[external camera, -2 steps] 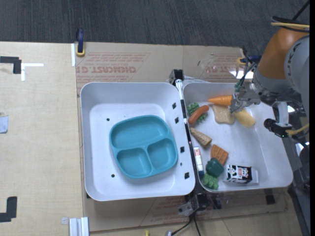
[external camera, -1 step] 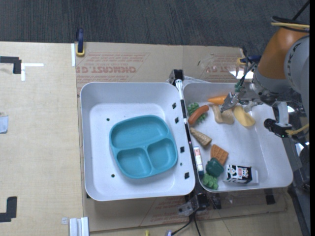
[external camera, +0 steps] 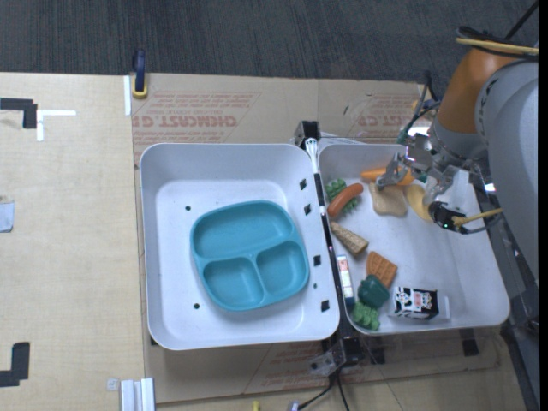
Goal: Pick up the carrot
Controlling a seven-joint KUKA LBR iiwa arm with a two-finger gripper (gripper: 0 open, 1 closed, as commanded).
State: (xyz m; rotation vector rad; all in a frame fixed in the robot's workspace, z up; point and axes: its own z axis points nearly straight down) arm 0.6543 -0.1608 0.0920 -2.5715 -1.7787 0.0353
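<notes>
The carrot [external camera: 346,198] is orange-red with a green leafy top and lies tilted at the far left of the right bin [external camera: 467,272], close to the wall between the bins. My gripper [external camera: 396,175] hangs low over the back of that bin, a short way to the right of the carrot and apart from it. A small orange piece [external camera: 374,175] lies just left of the gripper tip, and I cannot tell whether the two touch. Below the gripper are a tan slice [external camera: 388,202] and a yellow banana-like piece [external camera: 420,202].
The right bin also holds a beige wedge [external camera: 349,240], an orange waffle [external camera: 381,269], green vegetables [external camera: 369,302], a small milk carton [external camera: 417,302] and a white tube [external camera: 344,274]. The left bin [external camera: 163,229] holds a teal divided plate [external camera: 248,253].
</notes>
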